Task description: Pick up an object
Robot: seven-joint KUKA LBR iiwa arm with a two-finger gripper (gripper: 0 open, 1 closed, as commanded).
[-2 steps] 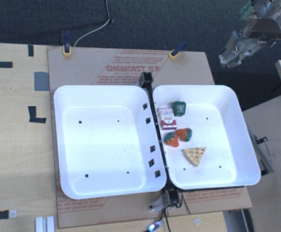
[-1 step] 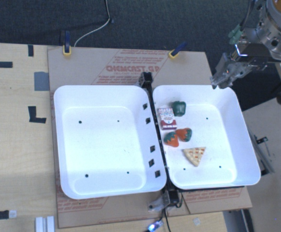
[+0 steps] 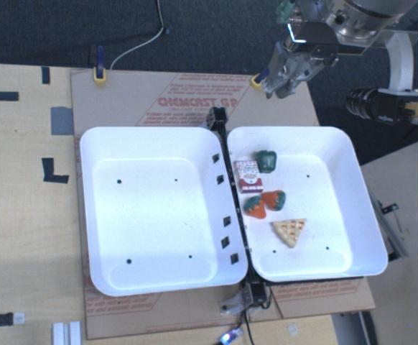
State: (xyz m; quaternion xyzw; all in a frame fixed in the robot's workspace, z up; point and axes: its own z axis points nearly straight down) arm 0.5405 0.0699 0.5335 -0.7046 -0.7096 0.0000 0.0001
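From the overhead camera, we see the claw (image 3: 279, 77) hanging above the table beyond the right bin (image 3: 338, 144), well apart from the objects; we cannot tell its state. The candidates cluster against that bin's left wall: a small red-and-white carton (image 3: 248, 176), a green piece (image 3: 266, 161), two red-and-green pieces (image 3: 265, 203) touching, and a tan wedge (image 3: 289, 231) lying apart, which we judge easiest to reach cleanly.

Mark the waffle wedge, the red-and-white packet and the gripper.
waffle wedge (image 3: 289, 231), camera view, middle of its tan face
red-and-white packet (image 3: 248, 176), camera view, centre of its label
gripper (image 3: 277, 86), camera view, at its lower tip
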